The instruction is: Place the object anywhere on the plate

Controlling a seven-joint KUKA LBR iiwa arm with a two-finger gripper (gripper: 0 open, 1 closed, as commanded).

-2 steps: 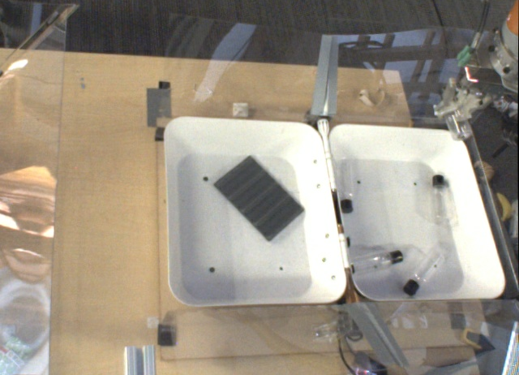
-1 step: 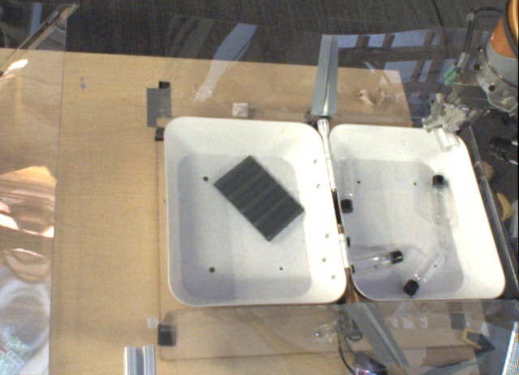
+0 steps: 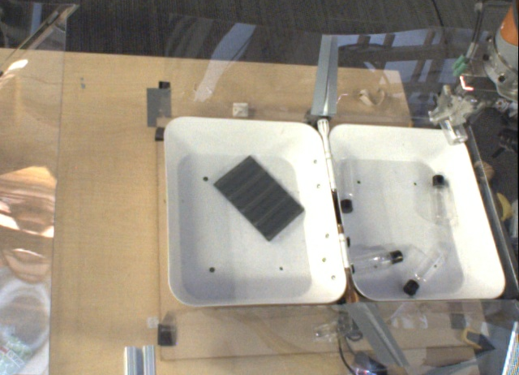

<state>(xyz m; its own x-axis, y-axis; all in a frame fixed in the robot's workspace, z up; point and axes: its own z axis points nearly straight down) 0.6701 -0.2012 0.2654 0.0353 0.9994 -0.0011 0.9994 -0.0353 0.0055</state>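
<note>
Along the bottom edge of the frame, metal fittings are showing only in part, cut off and hard to read. Just above, in the right bin [image 3: 486, 227], three clear tubes with black caps are lying: one [image 3: 422, 274] near the bin's lower edge, one [image 3: 381, 259] to its left, and one [image 3: 440, 197] higher toward the right wall; their transparent bodies are nearly blending into the white floor. A small black piece [image 3: 345, 204] is sitting by that bin's left wall. In the left bin [image 3: 182, 227], the dark ribbed plate [image 3: 259, 198] is lying flat and turned diagonally, with bare white floor open on all sides. The wooden tabletop [image 3: 97, 203] is stretching to the left. At the upper right, the hand [image 3: 456, 112] is hanging above the right bin's far corner, well apart from tubes and plate; whether its fingers are apart or together cannot be told.
</note>
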